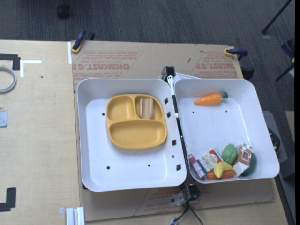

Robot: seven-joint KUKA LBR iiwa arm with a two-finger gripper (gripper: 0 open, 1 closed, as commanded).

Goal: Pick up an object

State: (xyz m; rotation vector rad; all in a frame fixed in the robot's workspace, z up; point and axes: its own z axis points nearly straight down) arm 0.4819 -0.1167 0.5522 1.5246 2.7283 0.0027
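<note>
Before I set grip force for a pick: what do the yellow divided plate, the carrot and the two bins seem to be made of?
Yellow divided plate: probably molded plastic, with a smooth matte surface and rounded compartment walls.
Carrot: looks like toy plastic, uniform orange with a slight sheen and a green stub.
Left bin and right bin: likely thin white plastic or coated sheet, smooth and faintly glossy; I can't tell which.
</note>
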